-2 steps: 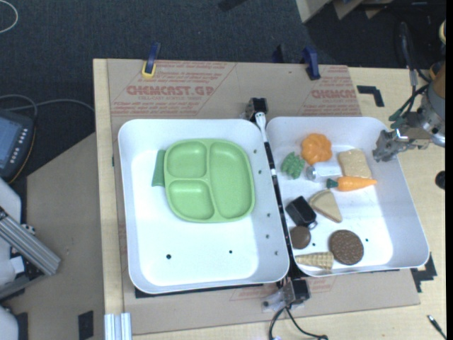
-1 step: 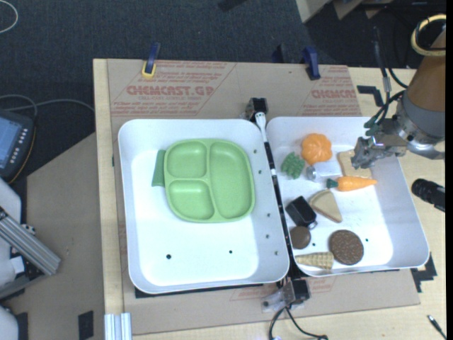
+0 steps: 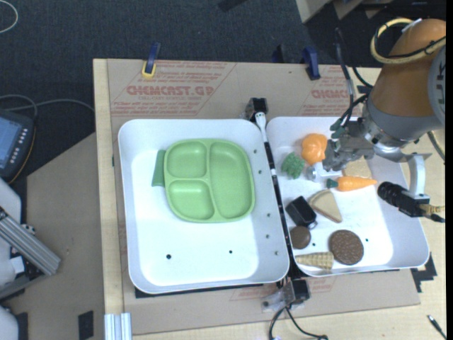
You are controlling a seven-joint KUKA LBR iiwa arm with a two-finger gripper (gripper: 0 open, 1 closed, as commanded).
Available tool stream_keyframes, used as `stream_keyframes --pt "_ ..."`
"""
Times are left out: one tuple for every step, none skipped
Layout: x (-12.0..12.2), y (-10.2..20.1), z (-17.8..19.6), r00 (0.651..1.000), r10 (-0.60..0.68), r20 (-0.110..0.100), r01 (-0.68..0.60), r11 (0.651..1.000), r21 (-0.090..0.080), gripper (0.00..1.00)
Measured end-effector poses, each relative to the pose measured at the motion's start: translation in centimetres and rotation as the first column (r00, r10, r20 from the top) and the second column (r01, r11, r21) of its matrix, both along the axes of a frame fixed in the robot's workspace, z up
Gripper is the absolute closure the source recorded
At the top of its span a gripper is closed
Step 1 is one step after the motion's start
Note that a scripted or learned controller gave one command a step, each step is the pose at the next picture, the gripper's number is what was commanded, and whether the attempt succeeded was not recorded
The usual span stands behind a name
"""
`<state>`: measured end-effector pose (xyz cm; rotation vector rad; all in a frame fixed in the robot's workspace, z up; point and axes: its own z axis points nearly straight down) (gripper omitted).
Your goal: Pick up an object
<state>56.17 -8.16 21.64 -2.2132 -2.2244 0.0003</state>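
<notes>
Single fixed cam sat above the bench (image 3: 106,190), looking down at a slant. It took in both bins: left bin (image 3: 141,246), right bin (image 3: 403,246). Arm (image 3: 407,83) came in from frame right.

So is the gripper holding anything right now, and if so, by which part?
Cannot be told. The gripper is low in the right bin between the orange and the carrot, but nothing shows between its fingers.

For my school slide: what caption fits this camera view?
Robot arm's tool hovers by an orange and carrot in the right bin.
</notes>
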Motion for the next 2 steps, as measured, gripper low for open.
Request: stream_keyframes --pt "0.3 6.4 0.2 1.000 0.003 0.002 -0.003 1.000 0.001 1.00" --pt "-0.7 10.4 -0.1 1.000 -0.001 0.000 0.001 1.000 -0.001 1.00"
